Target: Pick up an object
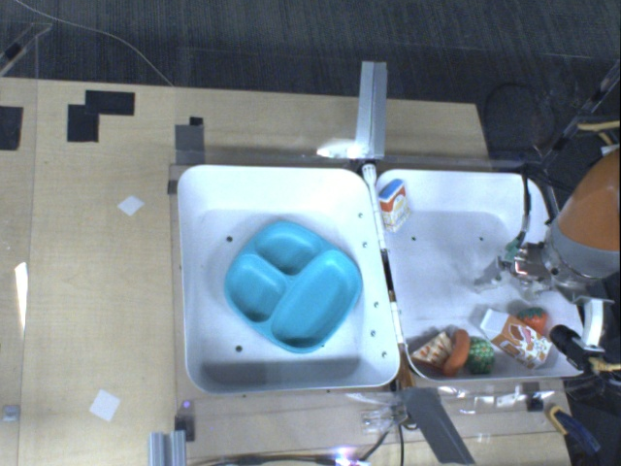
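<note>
You're looking at a robotics lab test cell.
Two white bins (194,289) sit bolted to a pale wood counter (87,289) with black marker patches at 10 o'clock, metal brackets (373,105) at 12, loose cables (572,124) at 2, dark carpet behind.

Arm (594,216) cut off by the frame's edge at 3 o'clock, orange band partly out of view. Tool (514,268) small and blurred against the right bin (456,212); finger spacing impossible to tell. Small items at 5 o'clock in that bin too tiny to identify: an orange-and-white packet (522,341), a green piece (480,354), a brown-red lump (444,349). Packet's far corner hidden behind the arm's dark fittings. Table (87,289) cropped at 9 o'clock.
</note>
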